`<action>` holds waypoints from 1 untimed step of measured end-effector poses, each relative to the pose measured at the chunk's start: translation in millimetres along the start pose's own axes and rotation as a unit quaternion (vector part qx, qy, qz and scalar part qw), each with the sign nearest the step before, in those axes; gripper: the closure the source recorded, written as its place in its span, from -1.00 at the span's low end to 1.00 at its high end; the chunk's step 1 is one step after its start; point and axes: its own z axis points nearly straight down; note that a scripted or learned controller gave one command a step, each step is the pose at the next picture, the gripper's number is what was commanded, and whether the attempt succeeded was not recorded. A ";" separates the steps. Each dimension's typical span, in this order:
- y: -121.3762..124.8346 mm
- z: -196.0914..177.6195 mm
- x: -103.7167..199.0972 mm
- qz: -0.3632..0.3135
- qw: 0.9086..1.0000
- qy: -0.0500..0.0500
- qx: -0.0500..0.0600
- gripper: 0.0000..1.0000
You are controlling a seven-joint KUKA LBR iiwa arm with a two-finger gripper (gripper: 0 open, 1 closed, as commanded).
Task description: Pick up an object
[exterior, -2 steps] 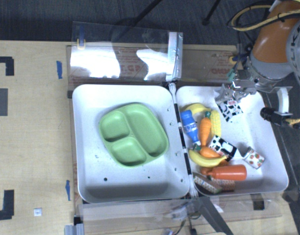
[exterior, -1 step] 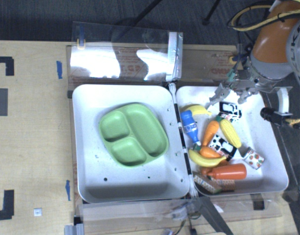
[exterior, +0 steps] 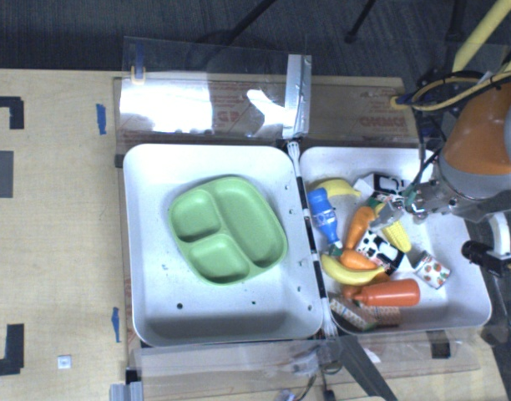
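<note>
Toys partly under hand

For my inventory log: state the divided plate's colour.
Light green; the divided plate shows clearly in the camera view.

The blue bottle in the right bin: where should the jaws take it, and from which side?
Probably across the middle of the blue bottle, coming straight down. It lies flat along the right bin's left wall, so the jaws should close across its narrow width. The yellow banana by its top end and the carrot alongside leave little room.
</note>
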 end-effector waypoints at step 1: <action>3.7 42.6 -24.3 -0.028 1.000 0.000 -0.001 -1.00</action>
